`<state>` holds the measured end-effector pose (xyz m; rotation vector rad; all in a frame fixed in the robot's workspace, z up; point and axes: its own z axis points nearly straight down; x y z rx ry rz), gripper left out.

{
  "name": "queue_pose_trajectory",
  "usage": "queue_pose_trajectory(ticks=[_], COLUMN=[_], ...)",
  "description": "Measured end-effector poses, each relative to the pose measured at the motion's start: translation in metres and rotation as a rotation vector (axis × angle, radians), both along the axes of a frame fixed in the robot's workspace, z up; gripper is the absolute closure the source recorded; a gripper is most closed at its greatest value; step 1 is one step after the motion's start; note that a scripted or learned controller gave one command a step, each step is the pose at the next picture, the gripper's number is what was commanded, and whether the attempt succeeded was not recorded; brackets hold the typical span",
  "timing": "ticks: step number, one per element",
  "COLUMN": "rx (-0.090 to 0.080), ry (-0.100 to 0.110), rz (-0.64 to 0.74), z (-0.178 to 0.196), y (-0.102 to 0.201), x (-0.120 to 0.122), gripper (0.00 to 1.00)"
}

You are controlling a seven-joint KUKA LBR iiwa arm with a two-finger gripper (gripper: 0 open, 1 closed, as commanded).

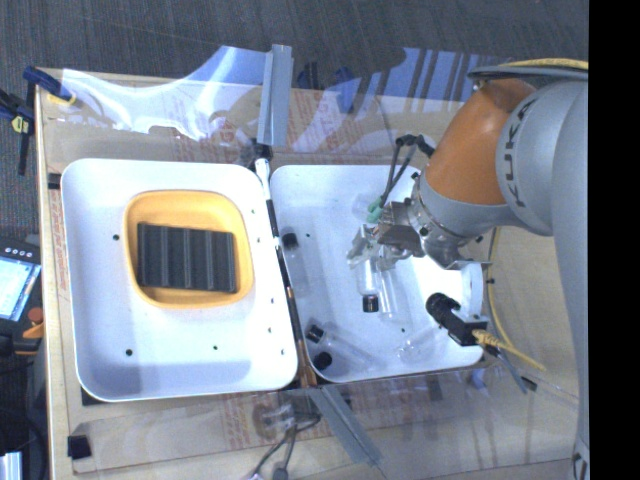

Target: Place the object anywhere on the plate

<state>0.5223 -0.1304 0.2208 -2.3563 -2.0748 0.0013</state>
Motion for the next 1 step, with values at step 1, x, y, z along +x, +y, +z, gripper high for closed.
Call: queue_pose_trajectory(ticks=[1], rx=[0.0], ry=[0.001], rz=[0.146], z=[-0.008], y=[0.0377], x=[0.0424], gripper=[1.0])
